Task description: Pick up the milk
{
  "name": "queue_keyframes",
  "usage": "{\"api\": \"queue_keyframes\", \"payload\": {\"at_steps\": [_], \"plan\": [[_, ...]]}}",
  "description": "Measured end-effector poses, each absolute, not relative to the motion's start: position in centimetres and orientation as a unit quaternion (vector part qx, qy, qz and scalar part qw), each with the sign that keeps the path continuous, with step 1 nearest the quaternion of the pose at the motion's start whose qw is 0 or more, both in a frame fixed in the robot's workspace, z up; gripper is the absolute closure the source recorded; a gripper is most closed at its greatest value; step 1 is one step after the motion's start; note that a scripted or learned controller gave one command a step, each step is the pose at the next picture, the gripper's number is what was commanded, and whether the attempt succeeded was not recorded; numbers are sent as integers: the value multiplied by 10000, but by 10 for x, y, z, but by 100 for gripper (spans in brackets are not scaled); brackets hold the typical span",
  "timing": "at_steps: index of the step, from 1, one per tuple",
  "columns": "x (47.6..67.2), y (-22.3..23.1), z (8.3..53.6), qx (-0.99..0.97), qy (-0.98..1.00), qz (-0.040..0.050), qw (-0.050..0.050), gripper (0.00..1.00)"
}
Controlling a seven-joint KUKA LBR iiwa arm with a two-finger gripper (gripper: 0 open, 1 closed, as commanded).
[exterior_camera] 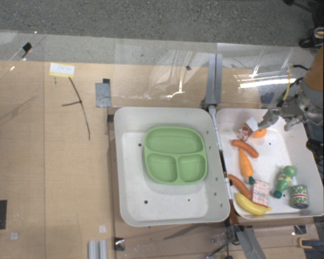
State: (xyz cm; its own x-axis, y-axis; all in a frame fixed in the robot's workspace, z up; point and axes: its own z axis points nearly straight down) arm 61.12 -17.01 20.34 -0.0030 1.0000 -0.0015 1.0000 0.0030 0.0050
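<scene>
End effector [280,121] is seen spread open, angled low over the right bin's [304,152] far end, just beside the milk [247,129].

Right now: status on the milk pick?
Gripper open above right bin. Milk carton beside left finger, not held. Orange piece touching carton.

**benchwatcher:** what's your setup look like around the bins?

**me:** I'm at a light wooden bench [50,167]. Grey speckled floor [152,15] runs across the top of the frame. A clear plastic screen [162,71] stands behind the bins, catching bright glare at upper right. Upper left there's a yellow label [62,70], a thin dark wire [81,109], and a grey tape patch [103,94].
</scene>
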Motion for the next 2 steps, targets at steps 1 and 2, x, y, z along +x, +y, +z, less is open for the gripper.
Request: {"api": "queue_keyframes", "payload": {"at_steps": [1, 2], "plan": [[664, -133, 94, 5937, 8047, -11, 18, 0], [666, -134, 108, 5934, 8049, 6, 69, 100]]}}
